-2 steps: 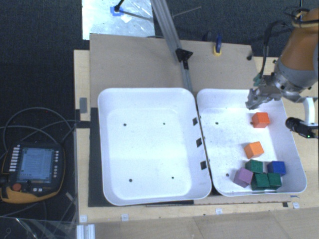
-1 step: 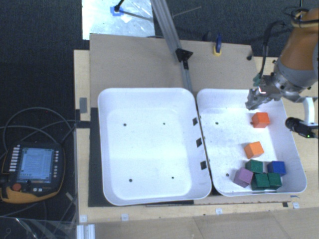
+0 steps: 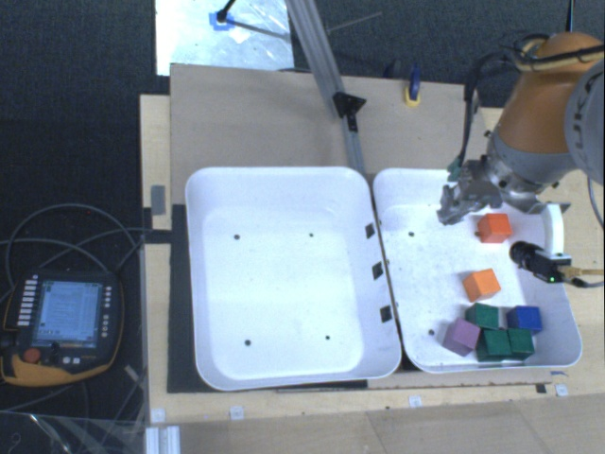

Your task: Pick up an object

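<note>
In the right bin (image 3: 416,348) lie several small blocks. One orange block (image 3: 493,227) sits near the far right side, another orange block (image 3: 481,284) lies lower down. A purple block (image 3: 462,335), green blocks (image 3: 488,316) and a blue block (image 3: 525,319) cluster at the near right corner. My gripper (image 3: 457,203) hangs over the bin's far part, just left of the upper orange block. Nothing shows between its fingers.
The left bin (image 3: 203,253) stands beside the right one, with a ridge and clips between them. A slanted grey pole (image 3: 317,41) crosses the back of the bench. A teach pendant (image 3: 61,324) lies on the floor at the left.
</note>
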Available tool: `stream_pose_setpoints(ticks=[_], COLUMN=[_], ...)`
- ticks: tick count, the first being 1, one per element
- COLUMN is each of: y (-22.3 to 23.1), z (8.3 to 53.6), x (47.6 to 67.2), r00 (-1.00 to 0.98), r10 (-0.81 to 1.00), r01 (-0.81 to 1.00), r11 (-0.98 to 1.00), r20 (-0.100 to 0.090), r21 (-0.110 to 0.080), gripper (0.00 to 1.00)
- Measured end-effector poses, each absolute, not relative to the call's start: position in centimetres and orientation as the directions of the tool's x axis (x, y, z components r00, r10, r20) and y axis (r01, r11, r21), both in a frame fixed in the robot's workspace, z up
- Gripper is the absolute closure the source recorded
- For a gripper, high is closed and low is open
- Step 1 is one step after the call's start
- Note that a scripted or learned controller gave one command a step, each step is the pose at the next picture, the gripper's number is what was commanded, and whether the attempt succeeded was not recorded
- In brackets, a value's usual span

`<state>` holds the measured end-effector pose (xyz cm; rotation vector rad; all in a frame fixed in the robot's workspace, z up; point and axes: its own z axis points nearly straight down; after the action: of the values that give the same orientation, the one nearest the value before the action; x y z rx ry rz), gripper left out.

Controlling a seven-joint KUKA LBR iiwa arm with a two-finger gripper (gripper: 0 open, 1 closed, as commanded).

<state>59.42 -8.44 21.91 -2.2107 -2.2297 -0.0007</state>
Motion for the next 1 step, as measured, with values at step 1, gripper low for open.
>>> stream_pose_setpoints(ticks=[1], y=[-2.65], z=[21.57], x=[57.46], r00=[-0.010], r10=[1.000], r01=[1.000], r11=[0.010], r20=[0.002], r21=[-0.001], gripper=[1.00])
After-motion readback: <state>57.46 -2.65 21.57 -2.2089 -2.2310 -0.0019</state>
